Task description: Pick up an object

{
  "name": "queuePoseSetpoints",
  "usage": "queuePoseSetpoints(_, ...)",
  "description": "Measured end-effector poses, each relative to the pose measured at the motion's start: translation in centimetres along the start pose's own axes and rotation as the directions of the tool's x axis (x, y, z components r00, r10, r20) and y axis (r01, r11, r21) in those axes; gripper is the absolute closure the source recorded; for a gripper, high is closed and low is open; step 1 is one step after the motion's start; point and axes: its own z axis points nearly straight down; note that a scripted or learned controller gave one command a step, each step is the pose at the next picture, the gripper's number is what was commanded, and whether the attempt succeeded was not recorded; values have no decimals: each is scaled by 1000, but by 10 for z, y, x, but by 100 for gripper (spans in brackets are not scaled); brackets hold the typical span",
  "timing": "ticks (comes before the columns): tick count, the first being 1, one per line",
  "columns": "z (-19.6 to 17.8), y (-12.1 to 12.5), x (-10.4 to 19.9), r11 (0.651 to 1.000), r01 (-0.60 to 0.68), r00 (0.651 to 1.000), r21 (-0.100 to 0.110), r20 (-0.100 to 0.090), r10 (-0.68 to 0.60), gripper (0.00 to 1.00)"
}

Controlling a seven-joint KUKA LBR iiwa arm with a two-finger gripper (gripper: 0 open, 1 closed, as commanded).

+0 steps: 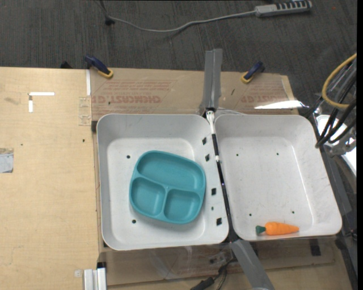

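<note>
Carrot toy [278, 229], orange with a green top, lies on its side near the front edge of the right white bin [309, 170]. A teal divided plate [168, 187] sits in the left white bin [113, 170]. Whether the gripper is spread or pressed together cannot be told.

two white bins [113, 170] sit side by side on a brown bench [39, 170]. two blue clamps [97, 65] grip the cardboard [142, 93] behind them. a grey cable [187, 22] and a power strip [282, 7] lie on the dark floor.
</note>
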Motion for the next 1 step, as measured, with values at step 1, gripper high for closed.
queuePoseSetpoints(1,0,0,0,1000,0,1000,0,0,0,0)
